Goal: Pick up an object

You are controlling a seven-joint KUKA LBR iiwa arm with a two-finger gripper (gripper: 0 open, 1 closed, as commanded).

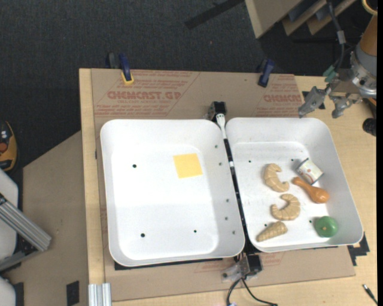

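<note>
My gripper (326,105) hangs at the upper right, above the far right corner of the right bin (335,140). Its two grey fingers (309,103) stand apart, open, with nothing between them. In the right bin lie a tan croissant (275,177), a second curled tan pastry (287,208), a tan cone-shaped piece (272,230), a small white and red can (309,171), an orange carrot-like piece (311,189) and a green round piece (326,226). A flat yellow square (188,165) lies in the left bin (119,197).
Both bins sit on a brown board (179,89) held by blue clamps (125,67) at its far edge. A black clip (218,111) joins the bins at the back. Wooden furniture (293,15) stands behind the gripper.
</note>
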